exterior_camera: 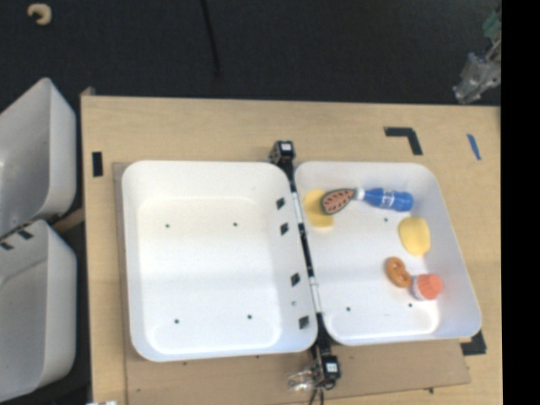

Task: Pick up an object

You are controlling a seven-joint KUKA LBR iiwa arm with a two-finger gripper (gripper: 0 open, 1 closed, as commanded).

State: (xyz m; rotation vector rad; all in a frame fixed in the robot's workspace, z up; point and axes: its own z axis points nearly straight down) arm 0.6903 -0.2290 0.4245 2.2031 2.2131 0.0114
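Now, from left to right, we see:
Left bin point(152, 327): white and shallow, at centre-left of the frame.
Right bin point(451, 310): touching the left bin, at centre-right.
Yellow piece point(317, 218): upper left of the right bin, just under the brown speckled object point(338, 200).
Blue bottle point(386, 198): lying just right of that.
Yellow lump point(414, 235): mid-right.
Orange ring point(398, 271): beside a red-orange ball point(428, 287), lower right.
Gripper point(479, 72): at the upper right edge of the frame, well away from the bins; we cannot tell its state.

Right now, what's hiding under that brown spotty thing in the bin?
The brown spotty object lies partly on a yellow piece. The yellow part beneath it is covered, so its full shape can't be seen.
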